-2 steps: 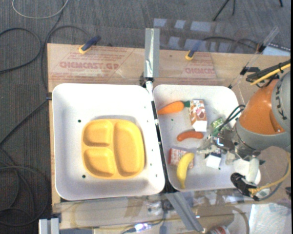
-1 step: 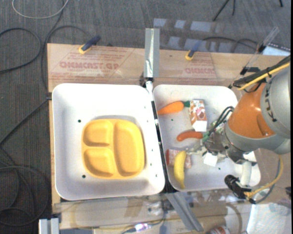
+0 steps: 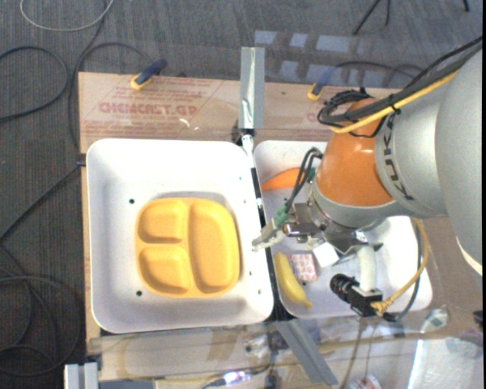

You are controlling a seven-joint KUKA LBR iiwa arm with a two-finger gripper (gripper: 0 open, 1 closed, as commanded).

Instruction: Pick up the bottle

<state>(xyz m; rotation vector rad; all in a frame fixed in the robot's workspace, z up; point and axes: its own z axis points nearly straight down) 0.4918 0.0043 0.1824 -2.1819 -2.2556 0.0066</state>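
The desk [image 3: 146, 112] carries two shallow white bins side by side. The left bin [image 3: 113, 282] holds a yellow compartment tray [image 3: 190, 245] lying flat near its middle, well apart from the arm. The right bin [image 3: 267, 156] is largely covered by the grey arm [image 3: 437, 152], whose orange band [image 3: 352, 168] sits right over the bin's centre, with the wrist hardware reaching down toward the bin floor.

Below the wrist, the visible contents of the right bin are small: a yellow banana [image 3: 292, 280] lying along the bin's left wall, a small pale packet [image 3: 304, 267] just beside it, and an orange piece [image 3: 279, 178] showing at the upper left from under the arm.

No bottle can be identified; it may lie beneath the arm, but that is only a guess. The claw [image 3: 308, 233] is low in the right bin, near the banana and packet, but the wrist hides how it stands, so I cannot tell its state or whether it has hold of anything.

As a judgement, the task looks unfinished: the arm is down in the bin at the reaching or grasping stage, nothing is visibly lifted, and both a secure grip and the lift remain to be shown.
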